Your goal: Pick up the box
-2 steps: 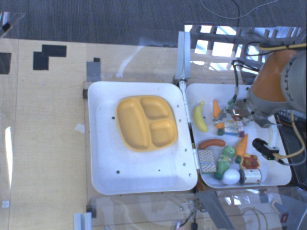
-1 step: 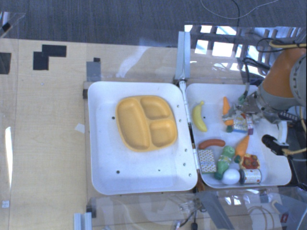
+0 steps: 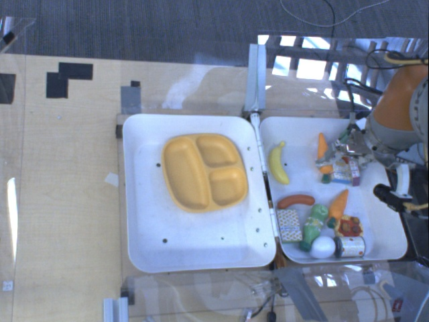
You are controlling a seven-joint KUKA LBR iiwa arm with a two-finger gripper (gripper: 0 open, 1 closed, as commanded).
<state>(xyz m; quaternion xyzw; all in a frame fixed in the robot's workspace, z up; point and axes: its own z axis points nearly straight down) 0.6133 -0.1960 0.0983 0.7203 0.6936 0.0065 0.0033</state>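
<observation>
Your gripper (image 3: 343, 154) hangs near the right bin's (image 3: 295, 129) far-right corner; finger state cannot be told. Risk: crowded carrots (image 3: 322, 146) beside the box (image 3: 343, 172) may deflect the grasp.

At the right edge of the frame, the grey robot arm with a rounded orange band (image 3: 401, 106) shows a smooth, glossy casing; the orange section is bulbous, and the pale grey wrist segment below it narrows toward the tool. The two-finger gripper of dark metal and grey parts (image 3: 346, 149) at the end looks intricate, with small brackets. Thin black cables loop beside the wrist at upper right. A black rounded fitting juts out lower down at the frame's right.
</observation>
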